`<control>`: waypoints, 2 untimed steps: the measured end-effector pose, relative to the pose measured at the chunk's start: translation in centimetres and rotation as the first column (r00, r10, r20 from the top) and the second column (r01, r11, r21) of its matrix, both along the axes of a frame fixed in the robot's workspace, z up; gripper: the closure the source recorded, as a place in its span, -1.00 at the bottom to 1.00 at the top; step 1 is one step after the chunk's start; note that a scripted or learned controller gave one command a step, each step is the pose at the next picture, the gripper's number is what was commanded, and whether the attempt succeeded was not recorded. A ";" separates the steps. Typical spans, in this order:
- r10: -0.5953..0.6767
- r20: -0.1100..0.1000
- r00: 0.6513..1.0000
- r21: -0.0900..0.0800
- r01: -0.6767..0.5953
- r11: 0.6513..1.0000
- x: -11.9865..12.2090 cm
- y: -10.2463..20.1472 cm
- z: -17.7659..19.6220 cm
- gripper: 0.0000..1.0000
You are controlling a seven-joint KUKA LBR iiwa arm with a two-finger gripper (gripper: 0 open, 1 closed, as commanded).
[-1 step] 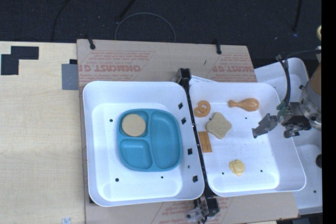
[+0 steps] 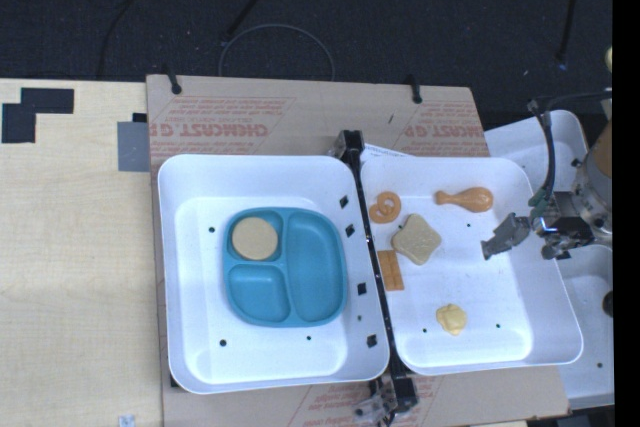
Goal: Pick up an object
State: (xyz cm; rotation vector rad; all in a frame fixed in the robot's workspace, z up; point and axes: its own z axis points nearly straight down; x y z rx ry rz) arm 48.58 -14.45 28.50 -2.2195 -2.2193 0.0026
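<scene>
Over the right bin's (image 2: 520, 340) outer edge we see the gripper (image 2: 522, 237) hanging with nothing between its fingers; whether those fingers are spread or closed we cannot tell from this slant. As we judge it, no pick has been made yet: everything lies loose on the bin floor. Nearest to the gripper are the tan square piece (image 2: 416, 240) and the drumstick-shaped toy (image 2: 466, 199), with the small pretzel (image 2: 385, 207) further left and a yellow lump (image 2: 451, 318) toward the near wall (any of these would serve). Across the divider, the left bin (image 2: 190, 215) holds a blue divided tray (image 2: 290, 267) with a round cracker (image 2: 254, 238) in its upper-left compartment. We reckon choosing, descending, closing and lifting all remain.
</scene>
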 end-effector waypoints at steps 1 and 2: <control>0.001 -0.006 1.000 0.002 -0.001 1.000 0.5 0.9 -5.1 -1.00; 0.000 -0.007 1.000 0.002 0.000 1.000 -0.4 1.2 -11.2 -1.00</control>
